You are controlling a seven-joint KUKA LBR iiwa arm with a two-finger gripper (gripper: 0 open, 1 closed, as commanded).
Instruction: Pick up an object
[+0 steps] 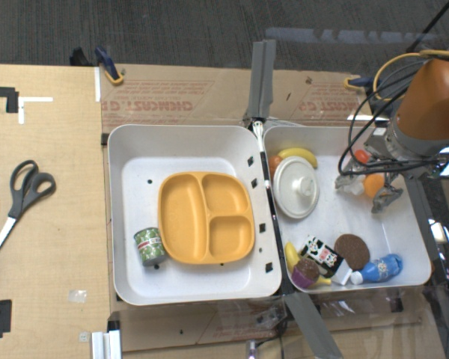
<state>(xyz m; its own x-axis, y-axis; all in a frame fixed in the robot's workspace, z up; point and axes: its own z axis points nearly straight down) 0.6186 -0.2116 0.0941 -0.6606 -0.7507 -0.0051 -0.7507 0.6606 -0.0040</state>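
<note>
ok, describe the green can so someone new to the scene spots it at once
Look in the left white bin, the one holding the yellow divided plate. The green can lies on its side against the plate's lower-left edge. It is the only small green thing in that bin.

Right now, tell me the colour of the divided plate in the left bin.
Yellow-orange, seen in the camera view: the divided plate.

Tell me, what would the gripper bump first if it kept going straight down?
Probably the orange ball. It sits between the fingers of the gripper, which points down into the right bin. Depth is hard to judge from above.
</note>
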